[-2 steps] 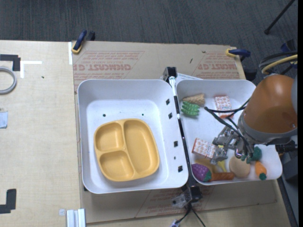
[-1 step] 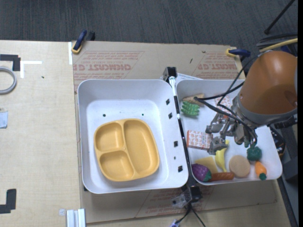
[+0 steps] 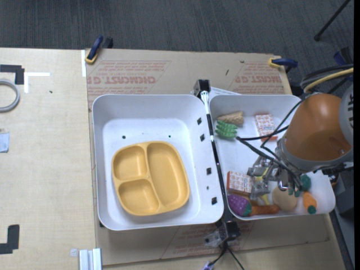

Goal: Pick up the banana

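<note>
My gripper (image 3: 269, 180) hangs low over the front of the right bin (image 3: 247, 101), among a crowd of toy foods. The orange band of the arm (image 3: 315, 131) covers the right side of that bin and whatever lies beneath it. Right around the gripper are a red and white box (image 3: 238, 181), a pale egg-shaped piece (image 3: 284, 200), an orange carrot (image 3: 265, 210) and a purple bunch of grapes (image 3: 239, 205). I cannot pick out a yellow banana shape among them.
A yellow divided plate (image 3: 150, 177) lies in the left bin (image 3: 107, 151). At the back of the right bin are a beige cone-like piece (image 3: 232, 117), a green item (image 3: 226, 130) and a small red-patterned packet (image 3: 264, 122). A second carrot with a teal top (image 3: 309, 200) sits front right.
</note>
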Action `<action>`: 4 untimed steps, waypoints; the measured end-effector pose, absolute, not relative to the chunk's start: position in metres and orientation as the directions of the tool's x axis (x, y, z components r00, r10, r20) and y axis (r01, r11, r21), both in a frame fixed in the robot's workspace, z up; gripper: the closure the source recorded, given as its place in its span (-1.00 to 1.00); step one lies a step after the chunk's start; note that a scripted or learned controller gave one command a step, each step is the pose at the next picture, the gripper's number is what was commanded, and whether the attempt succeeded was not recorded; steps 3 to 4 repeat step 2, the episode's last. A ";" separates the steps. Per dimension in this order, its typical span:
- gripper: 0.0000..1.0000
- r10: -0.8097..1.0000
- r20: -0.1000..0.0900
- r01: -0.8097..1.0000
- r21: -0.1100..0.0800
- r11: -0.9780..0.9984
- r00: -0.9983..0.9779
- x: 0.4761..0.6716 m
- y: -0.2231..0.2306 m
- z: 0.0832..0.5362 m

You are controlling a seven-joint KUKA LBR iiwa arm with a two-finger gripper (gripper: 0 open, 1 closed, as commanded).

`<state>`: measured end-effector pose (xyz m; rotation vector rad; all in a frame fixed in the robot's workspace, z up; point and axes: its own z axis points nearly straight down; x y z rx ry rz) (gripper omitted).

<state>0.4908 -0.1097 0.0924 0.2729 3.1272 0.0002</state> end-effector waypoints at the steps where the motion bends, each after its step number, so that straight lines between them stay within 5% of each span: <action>1: 1.00 -0.029 -0.005 -0.029 0.000 1.000 -1.000 0.488 -0.060 0.193; 2: 1.00 -0.255 -0.002 -0.255 0.000 0.967 -0.967 0.499 -0.109 0.092; 4: 1.00 -0.255 -0.002 -0.255 0.000 0.967 -0.967 0.499 -0.109 0.092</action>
